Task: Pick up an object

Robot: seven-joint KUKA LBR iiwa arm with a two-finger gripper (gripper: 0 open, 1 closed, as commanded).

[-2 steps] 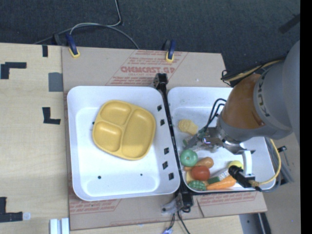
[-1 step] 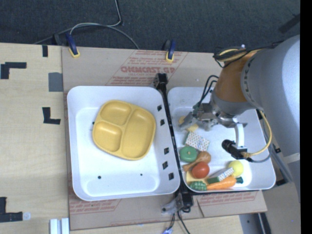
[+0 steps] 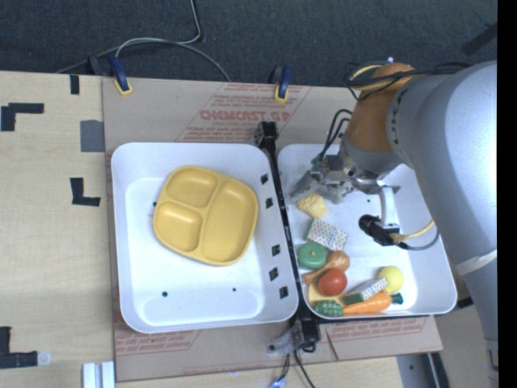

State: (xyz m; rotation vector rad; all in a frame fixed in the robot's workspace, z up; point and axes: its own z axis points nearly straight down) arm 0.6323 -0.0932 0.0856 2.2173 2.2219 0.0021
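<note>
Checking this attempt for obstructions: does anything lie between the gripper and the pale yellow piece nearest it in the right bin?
Nothing visible does. The gripper sits just above the pale yellow piece, with bare floor of the right bin between them.

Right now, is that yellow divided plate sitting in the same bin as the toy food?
No, the yellow plate lies in the left bin, while the toy food is piled in the right bin.

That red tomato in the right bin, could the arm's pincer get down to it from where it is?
Probably yes: the tomato lies uncovered on top, but a green piece and carrot crowd it, so the pincer has little room.
</note>
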